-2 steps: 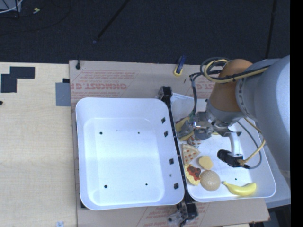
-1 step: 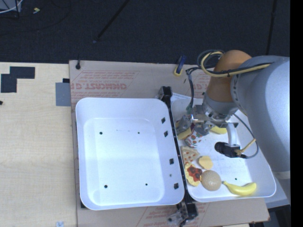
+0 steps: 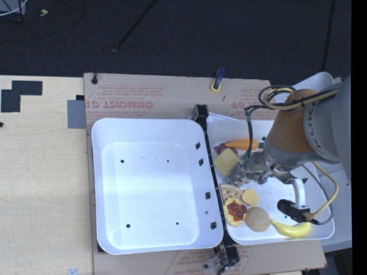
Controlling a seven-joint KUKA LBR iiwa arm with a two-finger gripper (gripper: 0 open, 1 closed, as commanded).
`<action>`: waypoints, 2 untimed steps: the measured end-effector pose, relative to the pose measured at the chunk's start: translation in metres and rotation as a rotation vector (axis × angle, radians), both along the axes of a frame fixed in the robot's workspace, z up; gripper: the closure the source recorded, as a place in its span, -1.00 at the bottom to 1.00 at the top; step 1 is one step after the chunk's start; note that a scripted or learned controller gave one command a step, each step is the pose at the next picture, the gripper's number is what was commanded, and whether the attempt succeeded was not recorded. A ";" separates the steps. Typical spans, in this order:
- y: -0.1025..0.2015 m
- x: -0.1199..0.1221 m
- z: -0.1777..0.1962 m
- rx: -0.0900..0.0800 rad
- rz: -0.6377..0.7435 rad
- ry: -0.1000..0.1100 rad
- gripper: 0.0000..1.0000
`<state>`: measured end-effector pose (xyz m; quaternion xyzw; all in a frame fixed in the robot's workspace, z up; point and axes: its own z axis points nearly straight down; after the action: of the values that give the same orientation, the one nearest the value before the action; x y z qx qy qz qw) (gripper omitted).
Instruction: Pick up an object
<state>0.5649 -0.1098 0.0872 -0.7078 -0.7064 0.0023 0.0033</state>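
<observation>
Bench [image 3: 40, 182]: pale wood, with black patches [image 3: 23, 91] and a grey patch [image 3: 75, 113] toward its far left. Cardboard sheet [image 3: 132, 96]: red-printed, lying under both bins; a blue and yellow clamp [image 3: 217, 80] grips its far edge. Left bin [image 3: 149, 176]: shallow, white, with small dark holes in its floor. Right bin [image 3: 270, 195]: white, set against the left bin's right rim, carrying all the loose things. Purple piece [image 3: 219, 149]: near the bin's far left corner, touching the yellow wedge [image 3: 225, 161] just in front of it. Pizza slice [image 3: 234, 208]: red and yellow, along the left wall toward the near edge. Carrot [image 3: 243, 144]: orange, lying crosswise beyond the wedge. Gripper [image 3: 245, 171]: low over the bin's middle, just right of the yellow wedge; whether it is open or closed cannot be told, and nothing is seen held. Yellow disc [image 3: 250, 197]: just in front of the gripper. Tan ball [image 3: 257, 219]: at the near edge, beside the pizza slice. Banana [image 3: 293, 229]: along the near edge toward the right corner. Arm [image 3: 332, 125]: grey with an orange band, entering over the bin's right side.
</observation>
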 end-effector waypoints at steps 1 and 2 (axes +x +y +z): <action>0.009 0.061 0.003 -0.001 0.004 -0.007 -1.00; 0.028 0.079 0.000 0.000 0.003 -0.006 -1.00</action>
<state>0.6439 -0.0816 0.0874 -0.7066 -0.7076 0.0003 0.0010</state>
